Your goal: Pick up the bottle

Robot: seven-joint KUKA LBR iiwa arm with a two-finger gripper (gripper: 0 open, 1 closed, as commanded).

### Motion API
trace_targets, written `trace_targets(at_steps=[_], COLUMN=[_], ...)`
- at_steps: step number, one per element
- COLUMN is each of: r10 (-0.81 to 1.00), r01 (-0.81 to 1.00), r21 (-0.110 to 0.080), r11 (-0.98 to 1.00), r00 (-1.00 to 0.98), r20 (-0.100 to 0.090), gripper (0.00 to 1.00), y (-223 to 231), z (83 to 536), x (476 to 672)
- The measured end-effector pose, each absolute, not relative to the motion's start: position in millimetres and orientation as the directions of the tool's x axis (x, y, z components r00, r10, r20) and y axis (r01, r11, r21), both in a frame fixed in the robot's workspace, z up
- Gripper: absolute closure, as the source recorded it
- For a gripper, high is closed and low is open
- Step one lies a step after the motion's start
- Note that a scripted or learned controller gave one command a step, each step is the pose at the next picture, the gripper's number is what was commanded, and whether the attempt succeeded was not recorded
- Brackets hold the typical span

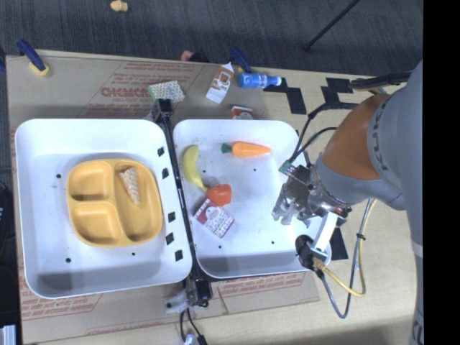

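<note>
One blue bottle [257, 81] with a white cap lies on the worktop [374, 315], well beyond the pincer [289, 208]; I cannot tell the pincer's state.

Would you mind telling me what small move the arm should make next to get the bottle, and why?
Probably swing the tool up and away toward the far side. It hangs over the right bin's near right corner, while the blue bottle lies on its side outside the bins, on the bench beyond that bin's far rim.
</note>
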State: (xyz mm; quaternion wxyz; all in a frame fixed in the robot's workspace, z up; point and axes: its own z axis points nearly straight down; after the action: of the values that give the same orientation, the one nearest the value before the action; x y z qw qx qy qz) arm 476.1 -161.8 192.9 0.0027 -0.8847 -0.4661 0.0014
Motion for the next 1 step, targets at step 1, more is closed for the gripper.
trace_targets(at_steps=[1], r10=[0.856], r01=[0.856], r21=[-0.007], r11=[-0.517], r00=[0.517], r20=[0.001], gripper=[1.0], y=[-112.8], z=[199.6], x=[476.0])
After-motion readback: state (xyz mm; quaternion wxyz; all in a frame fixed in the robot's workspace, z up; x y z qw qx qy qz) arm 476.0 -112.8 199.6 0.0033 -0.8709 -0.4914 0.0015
